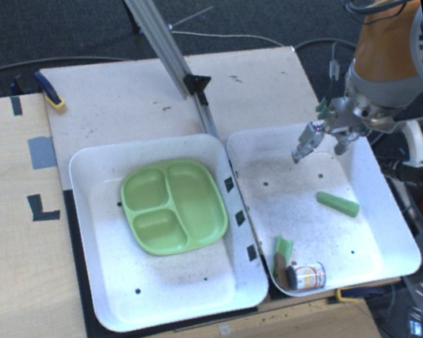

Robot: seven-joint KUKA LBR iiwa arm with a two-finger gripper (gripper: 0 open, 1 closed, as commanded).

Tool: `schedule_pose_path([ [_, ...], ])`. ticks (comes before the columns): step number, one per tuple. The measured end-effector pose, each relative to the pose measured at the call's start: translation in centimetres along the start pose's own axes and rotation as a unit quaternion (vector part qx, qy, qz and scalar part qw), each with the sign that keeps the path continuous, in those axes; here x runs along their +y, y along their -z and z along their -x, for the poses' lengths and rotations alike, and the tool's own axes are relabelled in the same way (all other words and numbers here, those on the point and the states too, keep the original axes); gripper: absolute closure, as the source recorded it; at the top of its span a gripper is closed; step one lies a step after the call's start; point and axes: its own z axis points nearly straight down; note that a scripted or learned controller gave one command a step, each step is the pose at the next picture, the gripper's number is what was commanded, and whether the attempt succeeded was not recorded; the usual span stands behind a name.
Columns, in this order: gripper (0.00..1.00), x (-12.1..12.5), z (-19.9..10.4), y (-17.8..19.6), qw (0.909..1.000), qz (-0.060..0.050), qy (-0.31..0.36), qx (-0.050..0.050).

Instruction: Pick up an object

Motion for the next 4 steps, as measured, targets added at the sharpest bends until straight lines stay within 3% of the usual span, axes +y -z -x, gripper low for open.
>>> schedule_pose_path([
  [1, 0.00, 0.0, 0.0, 0.0, 1.0000, 0.000, 0.000, 0.000],
  [4, 0.00, -1.0, -1.0, -16.0, 1.0000, -0.002, -0.001, 0.000],
])
